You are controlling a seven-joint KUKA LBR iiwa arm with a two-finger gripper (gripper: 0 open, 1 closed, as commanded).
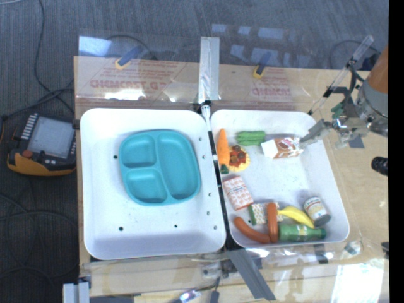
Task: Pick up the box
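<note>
Clutter crowds the right bin (328, 169). The box (237, 192), pink and white, lies flat near the bin's left wall, just below a pizza slice toy (238, 158) and an upright carrot (222, 147). Below it sit a small carton (257, 213), two sausages (251, 230), a banana (295, 216), a green bottle (302, 233) and a can (315, 209). A green pepper (251, 137) and a snack packet (285, 148) lie near the top. The gripper (346, 128) hovers at the bin's right rim, well apart from the box; its spread cannot be made out. The left bin (101, 188) holds a blue divided plate (159, 167).
</note>
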